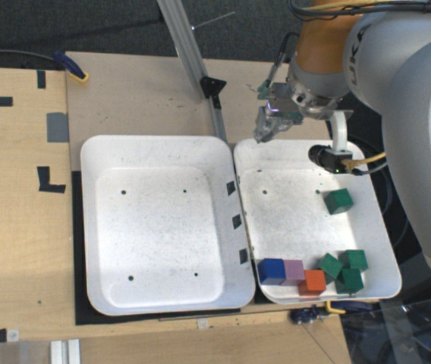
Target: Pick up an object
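The grey arm's gripper (267, 131) hangs over the far rim of the right-hand shallow white bin (367, 203); whether it is spread I cannot tell. A small green cube (338, 201) sits alone; blue (272, 271), lilac (294, 271), orange (314, 281) and green blocks (343, 269) cluster at the near edge.

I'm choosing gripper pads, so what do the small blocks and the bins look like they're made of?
The blocks look like painted wood or foam: matte, solid-coloured, sharp-edged cubes; the view cannot settle which. The right bin and left bin look like moulded white plastic, with rounded rims, a faint sheen and dark speckling.
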Robot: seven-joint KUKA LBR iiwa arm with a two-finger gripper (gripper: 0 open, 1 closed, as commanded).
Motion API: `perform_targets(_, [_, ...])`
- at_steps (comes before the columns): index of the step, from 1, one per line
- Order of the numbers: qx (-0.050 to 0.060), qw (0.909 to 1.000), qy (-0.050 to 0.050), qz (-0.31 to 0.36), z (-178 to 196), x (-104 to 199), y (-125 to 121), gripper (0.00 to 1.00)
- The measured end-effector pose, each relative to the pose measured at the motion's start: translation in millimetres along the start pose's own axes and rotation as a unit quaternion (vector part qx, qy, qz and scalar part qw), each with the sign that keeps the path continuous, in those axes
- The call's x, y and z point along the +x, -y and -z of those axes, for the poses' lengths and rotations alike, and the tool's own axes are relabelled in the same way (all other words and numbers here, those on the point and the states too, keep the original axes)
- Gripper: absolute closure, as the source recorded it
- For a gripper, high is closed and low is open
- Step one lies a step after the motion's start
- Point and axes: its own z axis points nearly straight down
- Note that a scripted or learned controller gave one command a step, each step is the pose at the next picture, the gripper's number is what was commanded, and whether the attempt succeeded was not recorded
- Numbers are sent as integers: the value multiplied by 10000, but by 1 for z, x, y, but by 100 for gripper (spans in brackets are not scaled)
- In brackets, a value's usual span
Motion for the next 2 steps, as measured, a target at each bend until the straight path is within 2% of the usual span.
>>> perform_targets(1, [4, 10000, -3, 7, -1, 57, 5, 100])
perform_targets(2, [2, 10000, 0, 3, -11, 108, -9, 100])
